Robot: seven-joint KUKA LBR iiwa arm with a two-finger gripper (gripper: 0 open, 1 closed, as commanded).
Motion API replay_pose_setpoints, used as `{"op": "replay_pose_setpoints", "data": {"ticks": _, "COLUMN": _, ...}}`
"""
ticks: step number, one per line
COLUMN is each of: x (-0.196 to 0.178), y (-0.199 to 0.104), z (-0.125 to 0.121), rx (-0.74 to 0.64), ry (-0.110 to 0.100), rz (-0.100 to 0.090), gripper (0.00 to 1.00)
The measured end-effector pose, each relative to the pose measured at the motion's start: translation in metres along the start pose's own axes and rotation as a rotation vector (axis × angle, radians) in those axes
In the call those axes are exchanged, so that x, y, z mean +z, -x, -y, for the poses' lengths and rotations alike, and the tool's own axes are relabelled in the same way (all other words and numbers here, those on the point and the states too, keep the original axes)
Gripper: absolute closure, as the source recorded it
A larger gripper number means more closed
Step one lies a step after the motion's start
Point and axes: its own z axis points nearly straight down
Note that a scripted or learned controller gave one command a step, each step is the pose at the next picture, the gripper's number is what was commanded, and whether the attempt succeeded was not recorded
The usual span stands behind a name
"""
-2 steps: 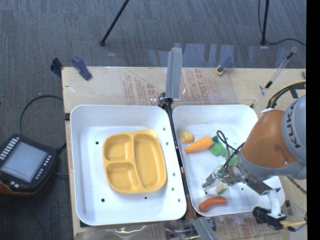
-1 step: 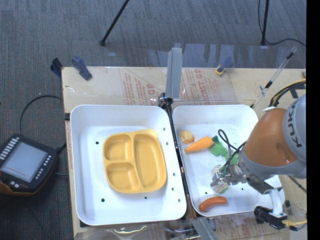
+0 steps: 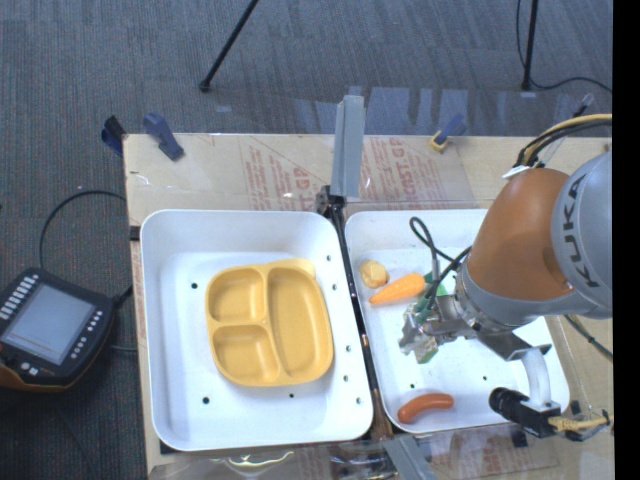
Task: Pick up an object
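Note:
My gripper (image 3: 420, 340) hangs over the middle of the right bin (image 3: 385, 230), below the arm's orange band. Just up and left of it lies an orange carrot (image 3: 398, 288) with green at its right end, close to the gripper but apart from the fingertips. A small pale potato (image 3: 373, 273) sits beside the carrot's left end. A red sausage (image 3: 426, 406) lies near the bin's front edge, below the gripper. I see nothing between the fingers.
The left bin (image 3: 160, 268) holds a yellow three-compartment tray (image 3: 268, 324). A grey upright post (image 3: 348, 148) stands behind the divider between the bins. A teach pendant (image 3: 45, 328) lies on the floor at the left.

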Motion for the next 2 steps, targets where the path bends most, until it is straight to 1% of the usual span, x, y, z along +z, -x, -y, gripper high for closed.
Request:
{"op": "replay_pose_setpoints", "data": {"ticks": 1, "x": 0.0023, "y": 0.0072, "z": 0.0023, "rx": -0.013, "ry": -0.006, "rz": 0.001, "gripper": 1.0}}
{"op": "replay_pose_setpoints", "data": {"ticks": 2, "x": -0.0041, "y": 0.0077, "z": 0.0018, "rx": -0.012, "ry": -0.013, "rz": -0.001, "gripper": 1.0}}
